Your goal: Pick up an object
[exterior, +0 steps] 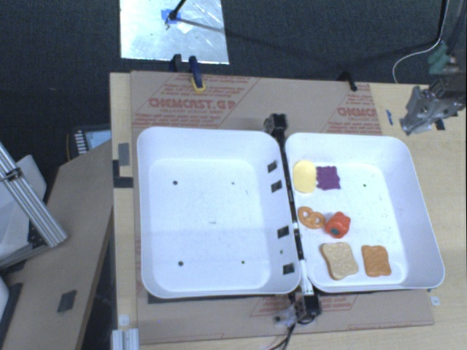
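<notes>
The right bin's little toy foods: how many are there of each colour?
Yellow: 1
Purple: 1
Orange pretzel: 1
Red-orange: 1
Tan toast: 1
Orange-brown toast: 1
Total: 6

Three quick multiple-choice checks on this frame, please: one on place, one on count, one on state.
1. Which bin holds the toy foods?
A. left
B. right
C. both

2. How many items lie there?
A. three
B. four
C. six

3. Where is the tool?
A. off the right bin's far corner
B. pressed on the toast
C. inside the left bin

Answers:
1 B, all lie in the right bin.
2 C: yellow piece, purple piece, pretzel, tomato, toast, orange slice.
3 A, the tool sits outside the rim.
</notes>
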{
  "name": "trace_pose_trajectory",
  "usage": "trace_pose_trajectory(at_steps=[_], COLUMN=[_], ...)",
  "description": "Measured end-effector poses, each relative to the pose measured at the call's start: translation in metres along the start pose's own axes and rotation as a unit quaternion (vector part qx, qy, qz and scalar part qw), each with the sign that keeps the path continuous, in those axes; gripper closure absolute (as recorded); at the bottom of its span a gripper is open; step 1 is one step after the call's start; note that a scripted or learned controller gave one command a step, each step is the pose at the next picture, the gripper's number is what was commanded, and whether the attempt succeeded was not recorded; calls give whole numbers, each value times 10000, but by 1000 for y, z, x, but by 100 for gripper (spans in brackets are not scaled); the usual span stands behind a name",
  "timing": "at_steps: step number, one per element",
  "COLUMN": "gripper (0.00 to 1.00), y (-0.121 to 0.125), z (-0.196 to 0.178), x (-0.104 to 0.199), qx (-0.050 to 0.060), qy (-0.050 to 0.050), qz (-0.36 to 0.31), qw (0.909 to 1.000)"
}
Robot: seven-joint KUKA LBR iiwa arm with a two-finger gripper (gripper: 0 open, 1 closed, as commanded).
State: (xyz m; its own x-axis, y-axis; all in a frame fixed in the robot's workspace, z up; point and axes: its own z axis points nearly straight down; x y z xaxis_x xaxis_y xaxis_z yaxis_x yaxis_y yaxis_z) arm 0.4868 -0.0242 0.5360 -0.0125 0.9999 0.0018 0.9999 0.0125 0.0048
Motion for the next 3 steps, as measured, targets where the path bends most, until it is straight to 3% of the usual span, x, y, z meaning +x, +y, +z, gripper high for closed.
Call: trace_pose_trajectory(at_steps=[1, 2, 3], gripper=[100, 100, 100], y=[6, 24, 16], z=[1, 2, 2], x=[84, 138, 210], qx=[8, 12, 16], qy=[4, -1, 5], qz=[-4, 14, 6], qw=[10000, 10000, 10000])
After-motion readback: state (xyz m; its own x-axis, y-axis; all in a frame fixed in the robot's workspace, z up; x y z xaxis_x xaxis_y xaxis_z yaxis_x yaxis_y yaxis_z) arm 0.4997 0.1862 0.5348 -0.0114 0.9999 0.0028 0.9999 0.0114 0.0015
